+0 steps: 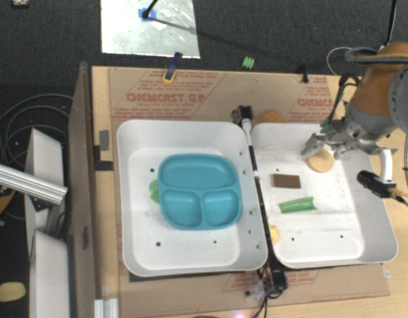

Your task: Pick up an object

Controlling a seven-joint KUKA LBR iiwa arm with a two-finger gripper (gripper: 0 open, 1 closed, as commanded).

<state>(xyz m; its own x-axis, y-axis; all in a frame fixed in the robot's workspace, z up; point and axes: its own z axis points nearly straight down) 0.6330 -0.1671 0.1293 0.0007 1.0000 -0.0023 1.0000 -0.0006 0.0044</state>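
End effector [325,144]: low in right bin [363,247], at the tan piece [320,162] near the bin's far side; grip state cannot be told. Step: reaching to grasp. Next: close squarely, lift straight.

bins [191,134] were white, divided tray [199,191] was teal, plus a brown block [286,181], green piece [297,205] and a tan lump [320,162] in the right one
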